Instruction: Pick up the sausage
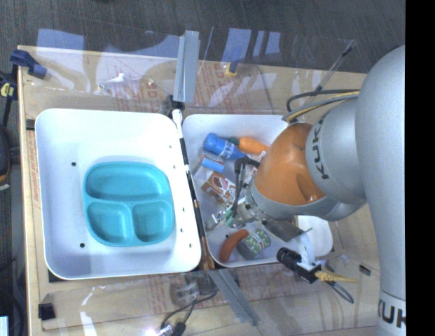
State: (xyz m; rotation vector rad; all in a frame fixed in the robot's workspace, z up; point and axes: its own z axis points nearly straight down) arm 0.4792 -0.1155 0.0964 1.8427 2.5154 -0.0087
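The sausage (233,245) lies near the front of the right bin (211,256), beside a small green pack (257,243). My gripper (233,212) hangs just above it; I cannot tell its state. I should go straight down and pinch the sausage across its middle, missing the pack.

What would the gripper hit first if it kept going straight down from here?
Probably the sausage: the gripper hangs just above it in the right bin, pointing down. Depth is unclear from above, so it might instead land on the small packets beside it.
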